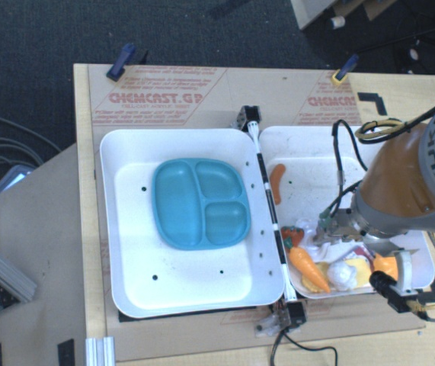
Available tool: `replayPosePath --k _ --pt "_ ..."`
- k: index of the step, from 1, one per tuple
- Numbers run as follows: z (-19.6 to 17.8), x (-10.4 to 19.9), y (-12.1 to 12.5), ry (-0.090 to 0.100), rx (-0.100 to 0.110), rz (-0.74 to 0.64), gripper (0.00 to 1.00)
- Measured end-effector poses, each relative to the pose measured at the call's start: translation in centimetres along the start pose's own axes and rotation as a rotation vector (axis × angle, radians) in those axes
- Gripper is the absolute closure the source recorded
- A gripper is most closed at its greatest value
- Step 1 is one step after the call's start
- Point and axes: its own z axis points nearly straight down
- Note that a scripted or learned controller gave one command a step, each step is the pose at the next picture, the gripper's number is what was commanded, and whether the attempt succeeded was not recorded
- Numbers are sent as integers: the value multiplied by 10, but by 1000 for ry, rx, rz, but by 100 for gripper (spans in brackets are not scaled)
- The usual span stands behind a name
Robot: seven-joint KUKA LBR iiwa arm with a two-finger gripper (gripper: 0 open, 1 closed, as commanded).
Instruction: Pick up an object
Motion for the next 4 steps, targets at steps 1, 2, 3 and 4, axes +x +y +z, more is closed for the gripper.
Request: replayPosePath --k 1,2,3,4 --pt "-101 -42 -1 11 15 -6 100" --pt "-101 -42 -1 11 16 -7 0" --pt "14 -3 -4 11 15 -7 0" --pt "4 -2 -4 11 15 -6 100"
